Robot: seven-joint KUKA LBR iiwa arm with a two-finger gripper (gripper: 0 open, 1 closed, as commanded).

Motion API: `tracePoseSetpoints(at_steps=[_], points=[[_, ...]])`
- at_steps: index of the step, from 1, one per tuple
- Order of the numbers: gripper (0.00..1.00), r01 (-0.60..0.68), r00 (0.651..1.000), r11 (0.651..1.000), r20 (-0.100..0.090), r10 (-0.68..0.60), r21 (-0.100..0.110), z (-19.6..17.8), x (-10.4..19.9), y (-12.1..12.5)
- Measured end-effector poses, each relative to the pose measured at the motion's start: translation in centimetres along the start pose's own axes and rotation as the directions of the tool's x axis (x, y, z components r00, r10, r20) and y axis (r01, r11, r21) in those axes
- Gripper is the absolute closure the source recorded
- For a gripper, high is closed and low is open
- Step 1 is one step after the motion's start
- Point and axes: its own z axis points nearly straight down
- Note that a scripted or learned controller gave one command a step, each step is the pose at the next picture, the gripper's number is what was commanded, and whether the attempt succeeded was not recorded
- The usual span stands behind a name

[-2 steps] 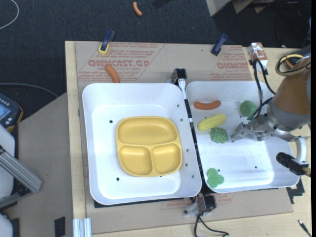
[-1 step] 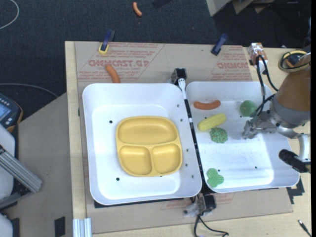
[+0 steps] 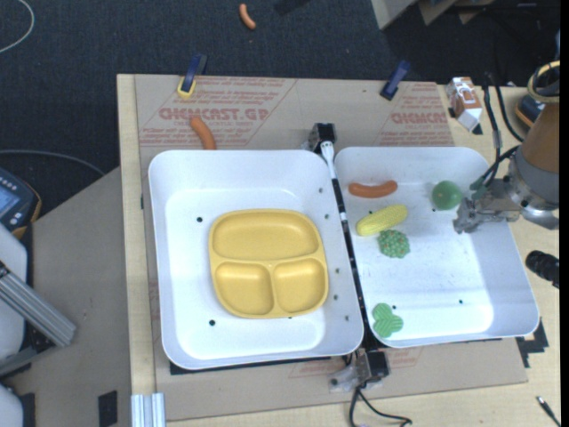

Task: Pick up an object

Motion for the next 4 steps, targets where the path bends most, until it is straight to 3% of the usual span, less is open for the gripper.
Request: tracePoseSetpoints(at_steps=[1, 2, 4], points=[[1.0, 0.001, 1.0, 1.0, 0.0, -0.001, 0.0, -5.4, -0.1, 0.2], [1.0, 0.007, 1.0, 1.0, -0.004, -0.007, 0.003, -5.1, 5.4, 3.2], [1.0, 0.007, 1.0, 1.0, -0.005, -0.007, 0.003, -5.8, 16.3, 6.4]])
